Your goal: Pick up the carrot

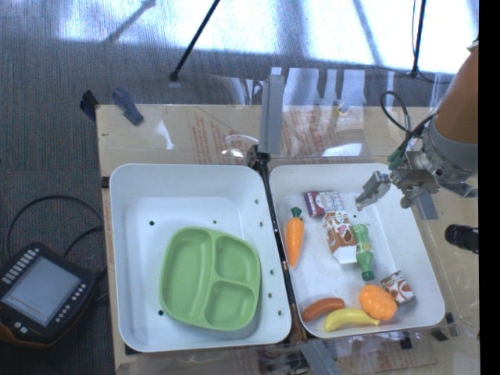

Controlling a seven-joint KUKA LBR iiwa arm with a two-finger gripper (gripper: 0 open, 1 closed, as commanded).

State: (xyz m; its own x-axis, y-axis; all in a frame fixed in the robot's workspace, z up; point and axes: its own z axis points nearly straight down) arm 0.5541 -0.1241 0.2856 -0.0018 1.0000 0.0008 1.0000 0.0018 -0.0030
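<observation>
- My gripper [391, 187] hangs over the far right corner of the right bin [422, 244], above its floor. One finger reaches toward the bin's middle, the other sits nearer my wrist; they look spread, with only bare bin floor visible between them, so I am holding nothing.
- The carrot [294, 238] lies in the same bin, close along its left wall and about midway down that wall. Its green top points to the far edge and its orange tip to the near edge, so it runs roughly parallel to the wall.
- It lies by itself. A small maroon packet [323, 202] is off to its far right, a printed carton [340, 237] and a green bottle [363, 250] sit toward the bin's middle, and a sausage [323, 308], a banana [350, 318] and an orange fruit [378, 302] lie along the near edge.
- The left bin [144, 190] holds a green divided plate [211, 287], which plays no part here.
- I judge that I am in the approach step: the carrot is untouched, well apart from my gripper.
- Next I need to travel across the bin toward its left wall, turn my wrist so the fingers straddle the carrot across its width, then descend.
- The wall is my worry: the finger on that side has little room.
</observation>
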